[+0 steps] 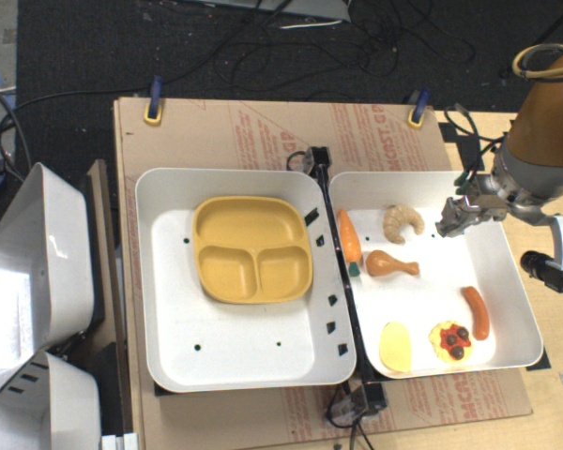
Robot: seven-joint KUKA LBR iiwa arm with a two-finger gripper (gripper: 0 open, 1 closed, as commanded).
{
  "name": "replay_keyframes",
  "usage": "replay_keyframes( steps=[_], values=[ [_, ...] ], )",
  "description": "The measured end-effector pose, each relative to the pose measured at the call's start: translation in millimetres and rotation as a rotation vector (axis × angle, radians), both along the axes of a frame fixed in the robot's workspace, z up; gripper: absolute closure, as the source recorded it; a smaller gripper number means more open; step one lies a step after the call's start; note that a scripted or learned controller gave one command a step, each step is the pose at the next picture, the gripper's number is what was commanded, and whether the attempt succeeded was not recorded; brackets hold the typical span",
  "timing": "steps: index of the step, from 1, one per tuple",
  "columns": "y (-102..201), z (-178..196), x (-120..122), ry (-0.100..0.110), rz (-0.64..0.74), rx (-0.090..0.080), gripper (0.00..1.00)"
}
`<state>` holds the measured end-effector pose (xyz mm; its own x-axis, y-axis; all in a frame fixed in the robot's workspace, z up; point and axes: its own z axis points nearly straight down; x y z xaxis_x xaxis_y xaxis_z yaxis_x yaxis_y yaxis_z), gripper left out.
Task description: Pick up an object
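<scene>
The right bin (507, 251) holds several toy foods: a carrot (350, 238) against its left wall, a croissant (403, 221), a chicken drumstick (391, 265), a red sausage (476, 311), a yellow oval piece (396, 346) and a small pizza-like piece (451, 339). My gripper (455, 219) hangs over the bin's upper right part, just right of the croissant and apart from it. I see nothing held in it.
The left bin (169, 345) carries a yellow divided plate (253, 248). Yellow clamps (153, 112) (418, 113) sit at the board's far edge. Grey containers (38, 261) stand at the left. Cables lie on the dark floor behind.
</scene>
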<state>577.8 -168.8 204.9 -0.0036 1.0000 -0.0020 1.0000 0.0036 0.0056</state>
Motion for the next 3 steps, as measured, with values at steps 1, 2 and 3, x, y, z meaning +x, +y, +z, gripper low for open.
replay_keyframes(
  steps=[1, 2, 3],
  values=[
    [-0.1, 24.3, 1.0, 0.002, 0.0, 0.0, 1.0],
    [47.9, 17.4, 0.5, 0.007, 0.003, 0.003, 1.0],
    [109.2, 11.3, 6.1, 0.006, 0.005, 0.004, 1.0]
  ],
)
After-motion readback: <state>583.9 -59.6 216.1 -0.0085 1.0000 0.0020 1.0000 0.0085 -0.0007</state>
